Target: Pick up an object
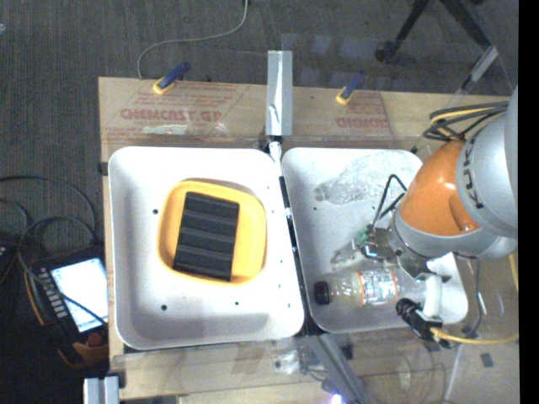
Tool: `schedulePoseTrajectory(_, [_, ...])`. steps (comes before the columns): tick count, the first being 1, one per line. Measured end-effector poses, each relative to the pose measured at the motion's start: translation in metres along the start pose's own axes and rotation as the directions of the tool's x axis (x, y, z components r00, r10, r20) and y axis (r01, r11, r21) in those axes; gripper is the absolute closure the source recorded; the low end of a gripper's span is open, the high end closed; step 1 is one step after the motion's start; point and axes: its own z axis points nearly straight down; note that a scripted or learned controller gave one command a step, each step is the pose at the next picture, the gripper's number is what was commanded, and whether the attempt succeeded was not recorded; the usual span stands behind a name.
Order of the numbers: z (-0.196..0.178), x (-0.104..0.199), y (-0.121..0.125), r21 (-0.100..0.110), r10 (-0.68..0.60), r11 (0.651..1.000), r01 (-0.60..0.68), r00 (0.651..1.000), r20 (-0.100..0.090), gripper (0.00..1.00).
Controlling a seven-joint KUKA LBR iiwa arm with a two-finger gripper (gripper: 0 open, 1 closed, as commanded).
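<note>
A clear plastic bottle (358, 288) with a black cap and an orange label lies on its side near the front of the right bin (303, 225). A crumpled clear plastic piece (358, 182) rests toward that bin's back. My gripper (394, 263) hangs under the orange-banded wrist (434, 204), low over the right bin, just above the bottle's right end. The arm's body hides the gripper's lower part. In the left bin (126, 225) sits a yellow tray-like object (253, 225) holding a black ridged block (207, 236).
A metal divider post (279, 91) stands at the back between the bins. Two blue-and-yellow clamps (169, 77) grip the cardboard sheet behind them. Cables (459, 337) trail by the right bin's front corner. A tablet (76, 289) lies on the floor at left.
</note>
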Motion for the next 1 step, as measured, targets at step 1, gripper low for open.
schedulePoseTrajectory(1, [-0.0046,-0.0110,0.0882,0.015,-0.073,0.997,0.073,0.997,-0.002,0.00])
